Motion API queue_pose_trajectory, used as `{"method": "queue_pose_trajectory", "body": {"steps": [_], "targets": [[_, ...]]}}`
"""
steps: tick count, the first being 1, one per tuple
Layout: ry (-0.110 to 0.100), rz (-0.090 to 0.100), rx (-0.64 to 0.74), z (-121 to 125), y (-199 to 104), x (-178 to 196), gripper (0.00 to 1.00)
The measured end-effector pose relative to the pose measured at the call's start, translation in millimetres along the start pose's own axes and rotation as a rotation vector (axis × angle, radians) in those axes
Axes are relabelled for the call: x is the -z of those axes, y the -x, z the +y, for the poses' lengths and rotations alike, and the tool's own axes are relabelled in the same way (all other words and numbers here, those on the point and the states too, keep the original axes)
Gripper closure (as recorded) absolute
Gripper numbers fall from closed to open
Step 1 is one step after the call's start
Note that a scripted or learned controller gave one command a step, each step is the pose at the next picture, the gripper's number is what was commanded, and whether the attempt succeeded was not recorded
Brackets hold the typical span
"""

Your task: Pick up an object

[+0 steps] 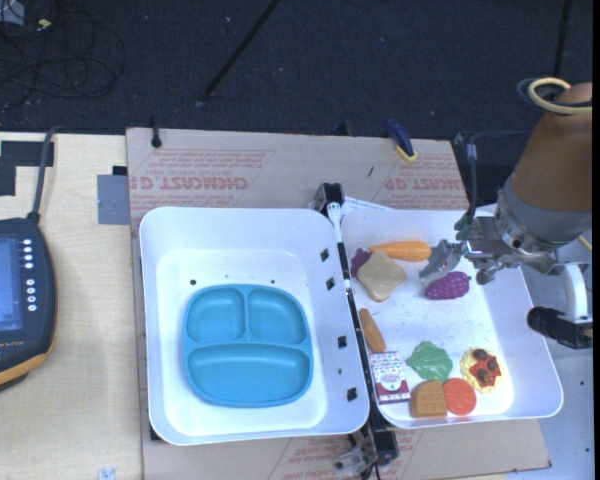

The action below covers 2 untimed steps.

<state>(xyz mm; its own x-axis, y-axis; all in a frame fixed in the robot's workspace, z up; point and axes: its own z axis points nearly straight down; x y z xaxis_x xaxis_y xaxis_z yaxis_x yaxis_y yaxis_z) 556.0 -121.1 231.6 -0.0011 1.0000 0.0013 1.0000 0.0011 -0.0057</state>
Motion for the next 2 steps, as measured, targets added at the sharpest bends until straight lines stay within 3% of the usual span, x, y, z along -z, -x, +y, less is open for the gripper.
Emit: {"method": "queue_pose_trajectory", "body": {"steps": [1, 2], "targets": [[-0.007, 0.002, -0.002, -53, 18, -71, 0.0], [0.016, -0.002, -0.005, -76, -15, -142, 0.0]]}}
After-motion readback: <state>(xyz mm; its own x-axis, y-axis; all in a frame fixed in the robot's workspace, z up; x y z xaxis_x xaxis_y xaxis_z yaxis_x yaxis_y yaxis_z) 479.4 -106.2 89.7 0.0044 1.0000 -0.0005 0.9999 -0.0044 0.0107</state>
